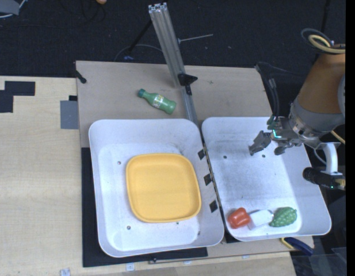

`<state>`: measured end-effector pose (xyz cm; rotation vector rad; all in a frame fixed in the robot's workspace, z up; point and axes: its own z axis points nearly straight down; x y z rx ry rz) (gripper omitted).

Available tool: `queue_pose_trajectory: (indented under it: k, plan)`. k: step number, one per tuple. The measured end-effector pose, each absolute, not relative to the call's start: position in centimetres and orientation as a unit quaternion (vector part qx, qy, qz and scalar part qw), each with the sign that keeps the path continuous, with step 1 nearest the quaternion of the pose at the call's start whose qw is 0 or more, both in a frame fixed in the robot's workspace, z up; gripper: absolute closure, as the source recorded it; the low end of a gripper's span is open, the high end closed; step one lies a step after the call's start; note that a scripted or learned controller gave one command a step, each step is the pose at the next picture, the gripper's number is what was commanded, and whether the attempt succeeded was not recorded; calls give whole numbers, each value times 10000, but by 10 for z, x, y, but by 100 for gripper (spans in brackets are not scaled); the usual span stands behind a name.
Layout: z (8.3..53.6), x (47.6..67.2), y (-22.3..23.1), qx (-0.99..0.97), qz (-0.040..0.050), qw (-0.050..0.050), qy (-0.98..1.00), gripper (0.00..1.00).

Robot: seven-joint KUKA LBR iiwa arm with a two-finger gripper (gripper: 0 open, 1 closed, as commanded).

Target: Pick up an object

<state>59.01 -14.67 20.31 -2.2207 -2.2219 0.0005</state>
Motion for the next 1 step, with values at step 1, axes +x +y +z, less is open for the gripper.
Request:
queue_pose_trajectory:
  k: [1]
  plan:
    - [203, 590, -147, -7069, 2, 2, -7073, 0]
